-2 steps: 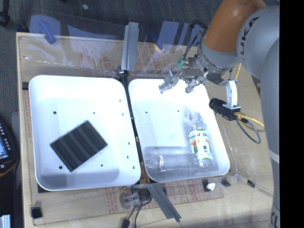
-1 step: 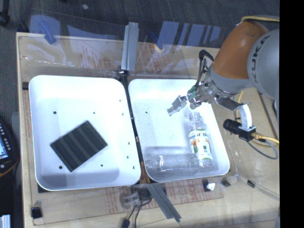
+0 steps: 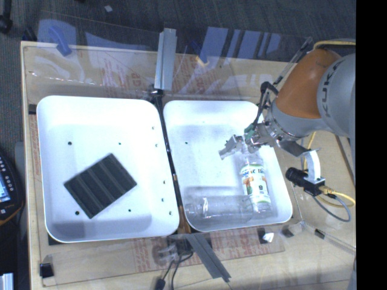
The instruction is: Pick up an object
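KUKA arm's gripper (image 3: 233, 145) hovers in the right bin (image 3: 181, 162), fingers slightly parted, holding nothing | labelled clear bottle (image 3: 256, 186) lies just near of it, clear tumbler (image 3: 221, 207) along the near wall | risk: slick round plastic may roll away | label unreadable; "KUKA" lettering partly visible | ridged black panel (image 3: 100, 185) in the left bin (image 3: 48, 132)

Both bins (image 3: 97, 110) look like smooth, slightly glossy white plastic. Just below the metallic grey gripper (image 3: 233, 145), a clear plastic bottle (image 3: 256, 186) carries a glossy printed label. Below it lies a transparent plastic cup (image 3: 221, 206). Far left, the black ribbed pad (image 3: 100, 185) looks matt.
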Controlling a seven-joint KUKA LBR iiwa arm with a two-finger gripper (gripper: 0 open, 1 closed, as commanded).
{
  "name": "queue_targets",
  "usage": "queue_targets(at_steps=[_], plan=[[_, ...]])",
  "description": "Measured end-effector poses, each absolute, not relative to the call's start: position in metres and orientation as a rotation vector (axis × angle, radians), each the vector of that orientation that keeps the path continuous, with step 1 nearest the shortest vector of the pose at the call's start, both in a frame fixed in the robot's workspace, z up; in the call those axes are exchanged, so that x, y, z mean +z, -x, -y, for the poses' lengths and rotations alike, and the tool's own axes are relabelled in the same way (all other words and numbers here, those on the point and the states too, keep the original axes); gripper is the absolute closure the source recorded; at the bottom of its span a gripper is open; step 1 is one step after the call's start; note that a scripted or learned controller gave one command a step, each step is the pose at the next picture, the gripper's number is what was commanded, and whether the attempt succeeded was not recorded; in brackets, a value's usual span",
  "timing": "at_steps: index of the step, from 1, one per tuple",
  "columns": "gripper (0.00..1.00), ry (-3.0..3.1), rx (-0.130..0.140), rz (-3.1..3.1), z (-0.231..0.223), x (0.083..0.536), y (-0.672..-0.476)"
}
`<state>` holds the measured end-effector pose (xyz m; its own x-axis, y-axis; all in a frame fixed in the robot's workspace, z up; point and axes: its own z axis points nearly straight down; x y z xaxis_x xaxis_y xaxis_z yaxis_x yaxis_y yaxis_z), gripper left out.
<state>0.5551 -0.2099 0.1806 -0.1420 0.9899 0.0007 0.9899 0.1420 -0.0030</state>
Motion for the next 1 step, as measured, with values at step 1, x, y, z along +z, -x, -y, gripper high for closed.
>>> queue_targets(at_steps=[1], plan=[[0.00, 2.008, 0.003, 2.410, 0.2087, 0.1609, -0.5600]])
